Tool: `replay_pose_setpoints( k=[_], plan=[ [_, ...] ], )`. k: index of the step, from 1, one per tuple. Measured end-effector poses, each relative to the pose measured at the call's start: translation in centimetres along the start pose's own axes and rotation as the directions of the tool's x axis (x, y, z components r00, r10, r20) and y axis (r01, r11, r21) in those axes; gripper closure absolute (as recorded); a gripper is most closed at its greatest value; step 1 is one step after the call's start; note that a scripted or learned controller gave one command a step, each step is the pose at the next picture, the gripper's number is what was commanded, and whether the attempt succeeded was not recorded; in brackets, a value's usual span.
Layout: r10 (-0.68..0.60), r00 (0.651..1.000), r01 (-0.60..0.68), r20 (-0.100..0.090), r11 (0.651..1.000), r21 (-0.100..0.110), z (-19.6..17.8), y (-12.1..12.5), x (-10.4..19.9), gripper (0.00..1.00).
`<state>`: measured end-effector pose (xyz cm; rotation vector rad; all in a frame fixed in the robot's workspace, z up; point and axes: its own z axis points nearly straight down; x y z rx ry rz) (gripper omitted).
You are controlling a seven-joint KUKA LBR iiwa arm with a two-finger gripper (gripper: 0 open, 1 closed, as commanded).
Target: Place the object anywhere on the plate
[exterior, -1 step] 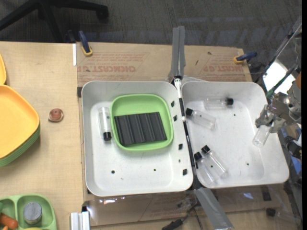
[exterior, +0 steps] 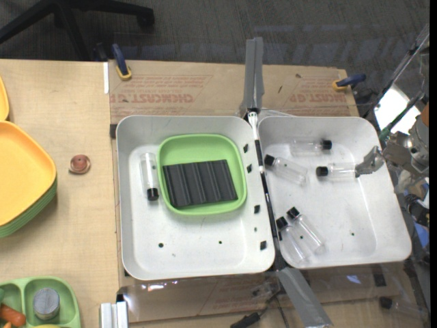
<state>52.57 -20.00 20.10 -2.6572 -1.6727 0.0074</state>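
Closest to us, to the left of the green plate [exterior: 235, 157] and nearer, a green food tray [exterior: 27, 294] sits on the bench corner. To the right of the plate and nearer than it, two clear bottles [exterior: 300, 232] with black caps lie just beside each other in the right bin [exterior: 382, 251].

The plate sits in the left bin [exterior: 198, 255], in its far half. A dark ribbed pad [exterior: 201, 183] lies flat on the plate. Just left of the plate lies a lone bottle [exterior: 148, 175], its black cap at the near end. Well to the left of the plate, a stack of yellow dishes [exterior: 20, 183] and a small red knob [exterior: 80, 163] rest on the bench.

To the right of the plate, past the wall between the bins, lies a slanted bottle [exterior: 287, 172]. Further right is the reached bottle [exterior: 339, 173], lying on its side with its cap pointing toward the plate. It is not on the plate. The claw [exterior: 369, 162] is at its clear end. I cannot tell if the claw is wide or narrow, or if it grips the bottle.

A little farther back lies the far bottle [exterior: 308, 145]. Beyond the plate, two clamps [exterior: 121, 65] hold brown cardboard [exterior: 177, 91] down.
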Motion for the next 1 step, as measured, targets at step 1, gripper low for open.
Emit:
replay_pose_setpoints(
  k=[1],
  plan=[
    [0.052, 0.999, -0.052, -0.001, 0.999, -0.002, -2.3, 0.3, -0.88, 0.0]
  ],
)
